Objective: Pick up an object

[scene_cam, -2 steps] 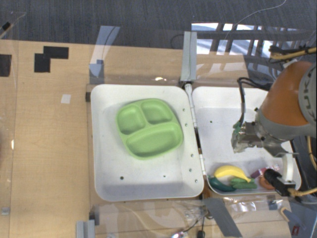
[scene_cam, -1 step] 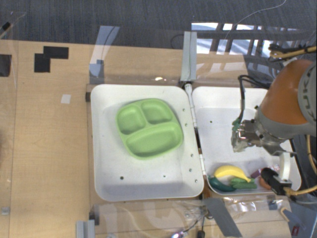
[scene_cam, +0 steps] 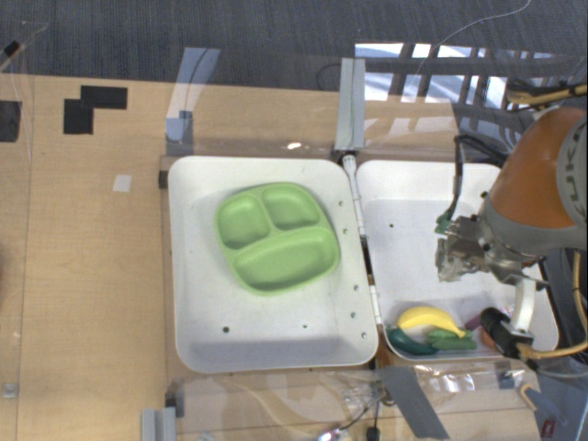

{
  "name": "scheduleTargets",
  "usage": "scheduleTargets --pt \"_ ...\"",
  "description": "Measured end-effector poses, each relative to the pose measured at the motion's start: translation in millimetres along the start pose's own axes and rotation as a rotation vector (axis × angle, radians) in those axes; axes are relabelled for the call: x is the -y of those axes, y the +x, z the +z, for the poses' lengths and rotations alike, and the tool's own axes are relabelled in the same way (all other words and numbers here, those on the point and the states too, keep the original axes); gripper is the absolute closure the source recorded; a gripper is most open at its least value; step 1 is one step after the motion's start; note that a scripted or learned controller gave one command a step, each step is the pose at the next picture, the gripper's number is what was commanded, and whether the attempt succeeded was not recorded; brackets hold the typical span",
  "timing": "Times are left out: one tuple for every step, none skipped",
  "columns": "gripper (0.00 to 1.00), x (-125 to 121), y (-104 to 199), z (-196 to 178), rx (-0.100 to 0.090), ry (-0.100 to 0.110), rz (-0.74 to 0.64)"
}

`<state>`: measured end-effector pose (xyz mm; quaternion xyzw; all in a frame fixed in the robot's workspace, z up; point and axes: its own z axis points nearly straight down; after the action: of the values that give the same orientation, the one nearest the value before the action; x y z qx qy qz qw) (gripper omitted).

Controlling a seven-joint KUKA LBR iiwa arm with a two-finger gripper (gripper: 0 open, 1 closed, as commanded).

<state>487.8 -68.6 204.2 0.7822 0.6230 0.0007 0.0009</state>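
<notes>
Arm reaches in over the right bin [scene_cam: 404, 200], pincer [scene_cam: 455, 260] pointing down above the banana [scene_cam: 427, 319]; can't tell its state.

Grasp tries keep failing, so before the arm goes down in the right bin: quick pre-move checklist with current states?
1. Targets present: ok. A yellow banana and green toys lie at the near edge of the right bin.
2. Gripper over a target: not ok. It hangs above bare bin floor, farther from the near edge than the banana.
3. Finger opening: cannot tell.
4. Nothing already held: cannot tell, though nothing is seen at the gripper.
5. Targets clear of walls: not ok. The toys crowd the bin's near wall.
6. Green divided plate out of the way: ok, it is in the left bin.
</notes>
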Motion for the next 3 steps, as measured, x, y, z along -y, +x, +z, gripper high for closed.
scheduleTargets --pt "1.0 -39 -14 -32 0.0 -0.001 -0.109" --pt "0.0 -39 -14 -32 0.0 0.0 -0.109" --pt "0.0 -20 -75 108 0.0 -0.003 -0.317"
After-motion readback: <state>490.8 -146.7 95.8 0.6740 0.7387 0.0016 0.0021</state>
